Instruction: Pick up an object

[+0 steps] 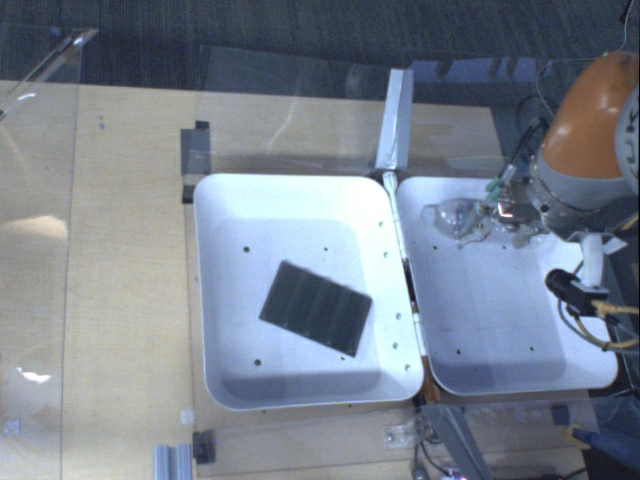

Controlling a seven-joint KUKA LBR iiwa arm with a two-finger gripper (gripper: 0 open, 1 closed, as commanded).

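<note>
A dark grey ribbed rectangular pad (316, 307) lies flat and slightly turned in the middle of the left bin (230, 368). My gripper (497, 216) hangs low over the far end of the right bin (520, 368), under the arm's orange band (590, 118). Just to its left, a small clear, shiny thing (452, 217) sits near the bin's far wall. I cannot make out whether this shiny thing touches the gripper. The pad is well away from the gripper, on the other side of the divide between the bins.
A metal post (394, 118) rises behind the seam between the two bins. Cables and a black connector (570, 288) hang by the right bin's right rim. A clear panel (40, 218) covers the bench on the left.
</note>
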